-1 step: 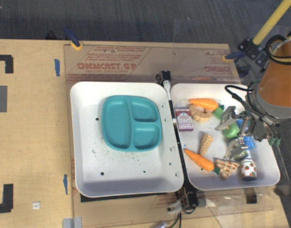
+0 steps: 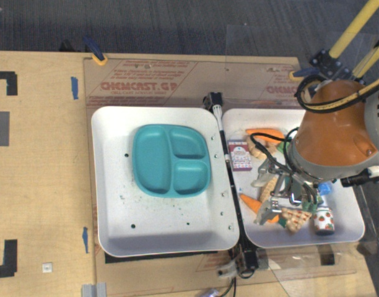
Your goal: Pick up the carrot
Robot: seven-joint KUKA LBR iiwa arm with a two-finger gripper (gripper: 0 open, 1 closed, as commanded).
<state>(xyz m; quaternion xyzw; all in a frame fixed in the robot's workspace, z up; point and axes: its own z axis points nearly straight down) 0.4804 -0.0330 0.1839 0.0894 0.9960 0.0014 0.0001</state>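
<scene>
The gripper hangs low in the right bin, amid clutter; whether its fingers are released or clenched cannot be told. 1 carrot lies just left of it, an orange wedge near the bin's left wall. A clean grasp would straddle the carrot's narrow width, clear of neighbouring items. The teal plate sits in the left bin.

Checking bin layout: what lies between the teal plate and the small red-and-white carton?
In the camera view, the bins' adjoining white rims lie between the teal plate and the carton.
</scene>
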